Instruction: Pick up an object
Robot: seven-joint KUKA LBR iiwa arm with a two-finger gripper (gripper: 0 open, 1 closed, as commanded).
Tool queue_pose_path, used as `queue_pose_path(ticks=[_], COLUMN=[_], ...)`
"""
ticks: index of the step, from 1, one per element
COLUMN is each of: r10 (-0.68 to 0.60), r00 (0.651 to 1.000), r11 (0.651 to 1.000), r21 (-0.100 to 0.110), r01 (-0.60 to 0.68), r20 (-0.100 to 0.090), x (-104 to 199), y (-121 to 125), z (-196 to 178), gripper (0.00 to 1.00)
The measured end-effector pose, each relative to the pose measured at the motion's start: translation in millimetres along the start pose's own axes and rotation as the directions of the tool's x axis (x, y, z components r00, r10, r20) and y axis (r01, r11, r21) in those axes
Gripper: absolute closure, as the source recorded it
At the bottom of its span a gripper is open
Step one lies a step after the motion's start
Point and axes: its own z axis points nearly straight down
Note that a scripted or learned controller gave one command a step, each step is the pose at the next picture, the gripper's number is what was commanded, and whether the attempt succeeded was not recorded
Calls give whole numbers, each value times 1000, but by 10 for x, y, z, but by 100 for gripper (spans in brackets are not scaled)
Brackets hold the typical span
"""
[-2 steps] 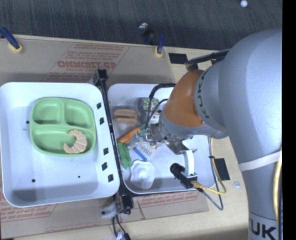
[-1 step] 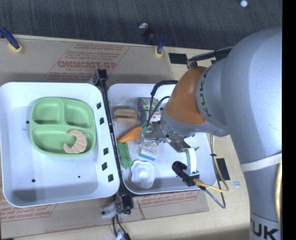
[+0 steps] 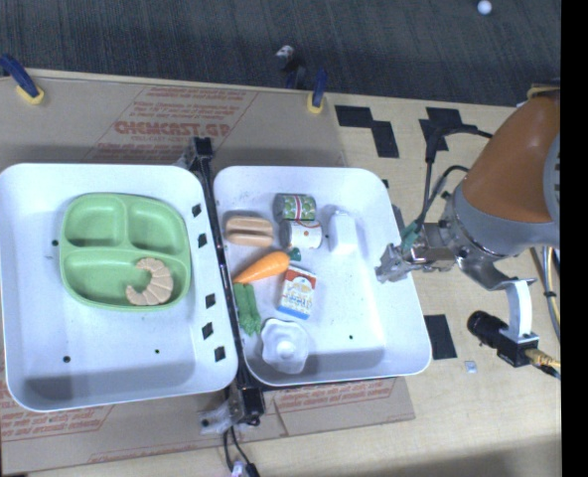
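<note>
Carrot (image 3: 264, 266), right white bin (image 3: 373, 316), cardboard-covered bench (image 3: 274, 117)

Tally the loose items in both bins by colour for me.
Green: 3 - tray, can, pod
Orange or tan: 3 - carrot, hot dog, croissant
White: 4 - bottle, carton, cup, block
Total: 10

Even overhead light, soft shadows, slightly blurry, white bins (image 3: 36, 366) bright
</note>
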Motion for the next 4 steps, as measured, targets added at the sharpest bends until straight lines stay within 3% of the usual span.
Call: queue_pose_path(ticks=[1,2,3,4], r10=[-1,-1,-1,-1], r00=[1000,1000,1000,1000], r11=[1000,1000,1000,1000], r21=[8,2,11,9], r01=[1,1,1,1], r20=[-4,-3,-7,-6], x=[-332,-335,-314,-317], y=[-18,-5,-35,-25], z=[379,176,1545,1683], gripper=[100,100,100,100])
